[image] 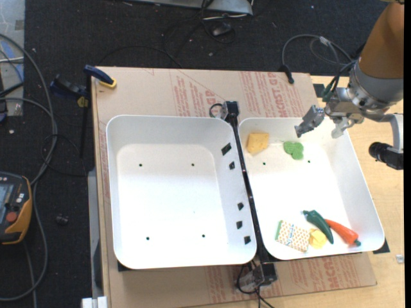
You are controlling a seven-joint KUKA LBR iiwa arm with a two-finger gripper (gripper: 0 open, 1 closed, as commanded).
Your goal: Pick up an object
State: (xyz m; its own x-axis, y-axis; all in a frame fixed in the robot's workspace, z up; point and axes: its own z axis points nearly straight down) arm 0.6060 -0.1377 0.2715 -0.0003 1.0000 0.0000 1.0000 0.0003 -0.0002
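Nearest the camera: carrot point(341, 230), patterned packet point(293, 235) at right bin point(359, 178) front edge. Gripper point(321, 124) above far corner, fingers spread apart, holding nothing. Green object point(294, 149) lies just beside them, lower left; yellow block point(257, 142) further left.

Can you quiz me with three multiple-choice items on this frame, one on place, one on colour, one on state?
1. Where do the objects lie?
A. All in the right bin
B. All in the left bin
C. Split between both bins

2. What colour is the small object nearest the gripper?
A. Blue
B. Green
C. Red

3. What is the state of the gripper?
A. Clamped on the carrot
B. Jaws open, nothing between them
C. Lying on the bin floor

Answers:
1 A: the yellow block, green piece, patterned packet and carrot all sit in the right bin.
2 B: the green piece lies just below the gripper.
3 B: the jaws stand apart above the bin's far edge.
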